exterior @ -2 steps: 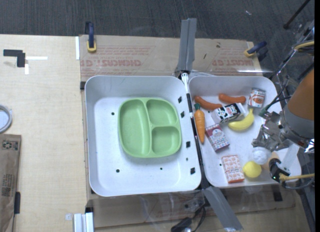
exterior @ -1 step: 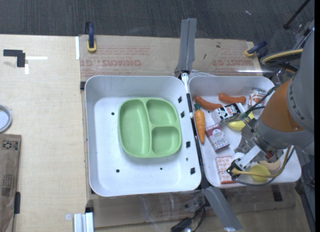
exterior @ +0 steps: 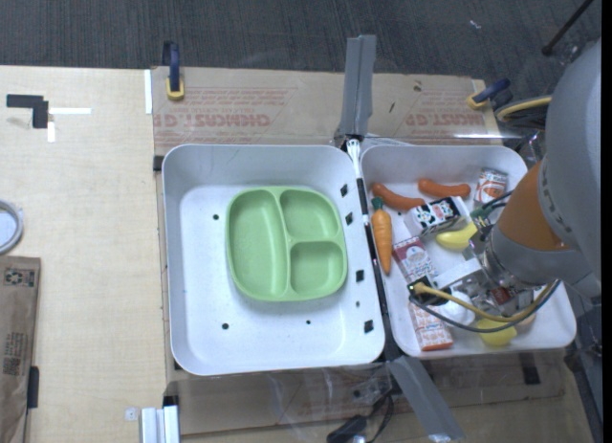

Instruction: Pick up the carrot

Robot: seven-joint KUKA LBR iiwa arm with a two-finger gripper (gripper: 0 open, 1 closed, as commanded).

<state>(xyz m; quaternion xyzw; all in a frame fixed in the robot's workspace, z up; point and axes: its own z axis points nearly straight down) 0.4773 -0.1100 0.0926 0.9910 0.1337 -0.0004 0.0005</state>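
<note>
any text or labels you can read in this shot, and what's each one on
"CHEMCAST GP", printed upside down and repeating, on the brown paper sheet behind the bins.
Print on the small cartons in the right bin: too blurred to read.
Marks on the brown bag at the left edge: too small to read.

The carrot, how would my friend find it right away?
Look in the right bin, along its left wall. The carrot lies there lengthwise, next to a small red-and-white packet. It is the orange tapering one with a green top, unlike the sausages above it.
</note>
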